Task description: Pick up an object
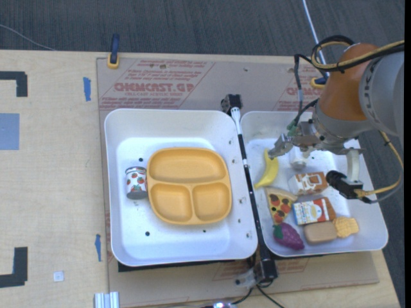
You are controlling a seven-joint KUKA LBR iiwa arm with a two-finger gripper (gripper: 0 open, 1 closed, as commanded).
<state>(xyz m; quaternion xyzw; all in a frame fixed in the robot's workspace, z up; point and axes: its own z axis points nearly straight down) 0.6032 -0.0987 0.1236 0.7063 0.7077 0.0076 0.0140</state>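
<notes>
My gripper [292, 151] hangs over the back of the right bin [379, 236], just above and right of a yellow banana [268, 170]. Nothing can be seen held in it. In front of it lie a small white and orange carton [307, 183], a pizza slice [280, 205], a red box [314, 210], a purple fruit [289, 236], a tan bread piece [321, 233] and a yellow cracker [347, 226]. The arm's grey and orange wrist [343, 101] covers the bin's back right corner.
The left bin [122, 236] holds a yellow divided plate [189, 185] and a small strawberry-print cup [136, 183] at the plate's left. A black divider rail [247, 185] runs between the bins. Black and yellow cables [350, 188] loop over the right bin's right side.
</notes>
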